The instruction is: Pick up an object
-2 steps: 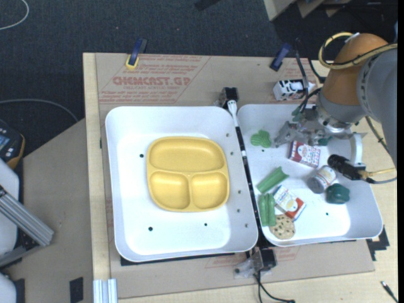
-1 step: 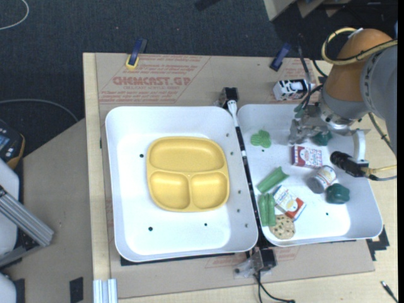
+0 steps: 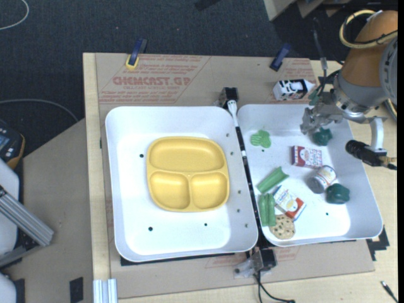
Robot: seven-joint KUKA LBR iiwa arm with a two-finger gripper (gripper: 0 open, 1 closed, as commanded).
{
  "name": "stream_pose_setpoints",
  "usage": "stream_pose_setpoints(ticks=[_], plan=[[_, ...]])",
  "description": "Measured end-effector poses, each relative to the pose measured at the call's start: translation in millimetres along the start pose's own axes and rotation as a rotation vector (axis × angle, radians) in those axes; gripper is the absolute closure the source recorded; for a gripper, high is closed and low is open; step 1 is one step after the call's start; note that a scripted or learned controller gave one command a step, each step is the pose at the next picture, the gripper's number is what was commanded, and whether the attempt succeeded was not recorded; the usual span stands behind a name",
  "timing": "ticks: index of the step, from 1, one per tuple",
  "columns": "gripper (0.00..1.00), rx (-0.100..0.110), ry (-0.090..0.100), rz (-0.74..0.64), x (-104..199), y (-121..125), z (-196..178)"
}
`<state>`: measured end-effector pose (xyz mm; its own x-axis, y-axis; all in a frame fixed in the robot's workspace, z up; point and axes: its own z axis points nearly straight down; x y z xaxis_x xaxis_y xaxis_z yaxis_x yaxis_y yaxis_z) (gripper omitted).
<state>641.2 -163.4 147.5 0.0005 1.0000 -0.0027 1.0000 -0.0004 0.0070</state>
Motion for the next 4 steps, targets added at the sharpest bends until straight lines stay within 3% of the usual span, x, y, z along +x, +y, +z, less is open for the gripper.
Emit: stream_pose_setpoints(ticks=[1,2,4], plan=[[1.0,-0.002,0.0,-0.001,0.9,0.2,-65.0],[1.0,0.002,0.001,-0.001,0.8,1.2,-78.9],[1.0,0.012,0.005,-0.002,62.4,-84.0,-93.2]])
